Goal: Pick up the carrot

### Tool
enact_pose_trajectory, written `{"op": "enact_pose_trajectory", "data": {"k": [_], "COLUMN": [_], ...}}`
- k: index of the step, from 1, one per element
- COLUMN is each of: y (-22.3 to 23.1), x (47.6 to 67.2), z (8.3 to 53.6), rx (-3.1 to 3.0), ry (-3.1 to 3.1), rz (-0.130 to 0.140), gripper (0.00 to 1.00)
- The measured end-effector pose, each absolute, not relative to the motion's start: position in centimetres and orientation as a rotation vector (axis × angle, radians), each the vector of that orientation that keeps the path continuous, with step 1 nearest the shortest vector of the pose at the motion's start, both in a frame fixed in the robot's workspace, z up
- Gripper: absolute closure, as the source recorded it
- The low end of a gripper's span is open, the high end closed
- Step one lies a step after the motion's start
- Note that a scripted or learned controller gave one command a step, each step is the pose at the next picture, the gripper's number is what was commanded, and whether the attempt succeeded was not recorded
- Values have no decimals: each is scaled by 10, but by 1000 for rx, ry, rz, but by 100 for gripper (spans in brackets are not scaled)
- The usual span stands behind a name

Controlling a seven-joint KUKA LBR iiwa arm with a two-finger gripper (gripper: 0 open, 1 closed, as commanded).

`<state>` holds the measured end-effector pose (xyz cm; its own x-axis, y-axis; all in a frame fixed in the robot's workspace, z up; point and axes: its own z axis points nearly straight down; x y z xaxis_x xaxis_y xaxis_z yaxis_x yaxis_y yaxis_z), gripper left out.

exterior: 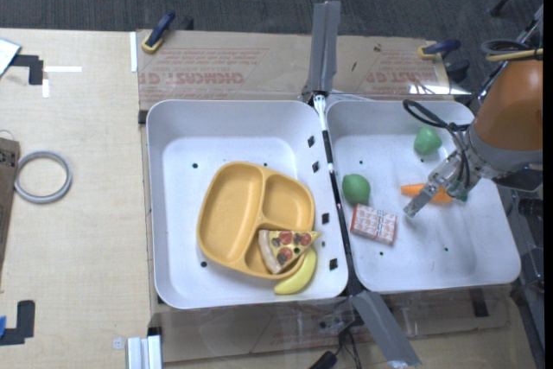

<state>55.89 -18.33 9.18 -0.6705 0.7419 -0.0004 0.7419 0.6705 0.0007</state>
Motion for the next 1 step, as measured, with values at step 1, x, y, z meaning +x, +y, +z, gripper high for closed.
{"op": "enact_pose_trajectory", "data": {"k": [1], "y": [-183], "x": [560], "z": [101], "rx": [1280], "ry": [2866], "rz": [3], "gripper": [100]}}
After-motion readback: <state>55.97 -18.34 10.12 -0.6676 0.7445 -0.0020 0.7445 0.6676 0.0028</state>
